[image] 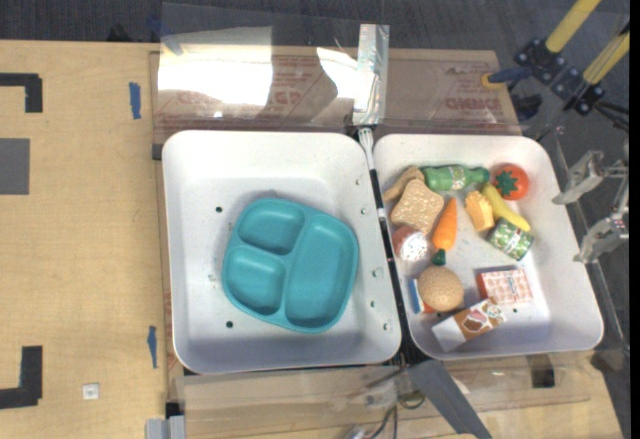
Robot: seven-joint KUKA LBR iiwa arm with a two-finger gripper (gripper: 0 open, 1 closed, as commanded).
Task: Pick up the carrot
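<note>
Nearest, lower right of frame, small carton (477, 319); carrot (446, 224) untouched in right bin (575, 302). Pick outstanding; claw state undeterminable.

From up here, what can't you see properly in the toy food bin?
- Carrot: its lower tip blurs into a small red-and-white toy too small to identify.
- Small cartons: print too small to read.
- Green can: label blurred.
- Right bin: the near rim hides its front wall.

left bin (190, 177): teal divided plate (290, 263) | right bin (570, 287): carrot (445, 224) beside bread slice (416, 208), among toy foods
</note>
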